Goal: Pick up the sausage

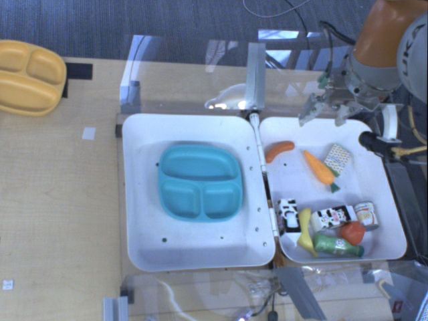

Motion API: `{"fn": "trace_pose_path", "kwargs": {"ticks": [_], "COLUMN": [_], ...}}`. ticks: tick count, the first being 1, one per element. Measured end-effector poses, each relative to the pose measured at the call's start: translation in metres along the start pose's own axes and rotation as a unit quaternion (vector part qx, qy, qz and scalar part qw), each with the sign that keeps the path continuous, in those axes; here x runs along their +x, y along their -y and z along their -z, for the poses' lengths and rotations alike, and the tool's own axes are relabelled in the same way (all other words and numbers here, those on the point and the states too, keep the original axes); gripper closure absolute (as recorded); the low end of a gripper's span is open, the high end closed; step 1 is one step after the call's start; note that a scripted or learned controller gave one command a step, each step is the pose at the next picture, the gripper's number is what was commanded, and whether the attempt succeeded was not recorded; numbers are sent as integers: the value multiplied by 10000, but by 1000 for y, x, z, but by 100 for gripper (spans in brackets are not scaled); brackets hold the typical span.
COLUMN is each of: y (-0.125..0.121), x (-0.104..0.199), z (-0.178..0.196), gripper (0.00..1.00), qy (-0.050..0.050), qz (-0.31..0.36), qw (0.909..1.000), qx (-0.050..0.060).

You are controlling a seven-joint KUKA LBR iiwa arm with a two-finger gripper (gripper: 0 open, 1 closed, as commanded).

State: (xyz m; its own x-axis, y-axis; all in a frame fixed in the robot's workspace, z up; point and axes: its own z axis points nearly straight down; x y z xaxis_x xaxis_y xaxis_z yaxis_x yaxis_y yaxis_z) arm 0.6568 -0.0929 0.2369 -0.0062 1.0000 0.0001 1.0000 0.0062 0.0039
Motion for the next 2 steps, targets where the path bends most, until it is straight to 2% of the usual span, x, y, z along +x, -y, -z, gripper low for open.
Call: {"fn": "trace_pose_path", "kwargs": {"ticks": [1, 2], "y": [-14, 20], "x": [-3, 9], "z": [-149, -148], "gripper": [0, 0], "qy": [4, 1], "qz": [-166, -413], "qw": [9999, 9991], "qx": [-25, -27]}}
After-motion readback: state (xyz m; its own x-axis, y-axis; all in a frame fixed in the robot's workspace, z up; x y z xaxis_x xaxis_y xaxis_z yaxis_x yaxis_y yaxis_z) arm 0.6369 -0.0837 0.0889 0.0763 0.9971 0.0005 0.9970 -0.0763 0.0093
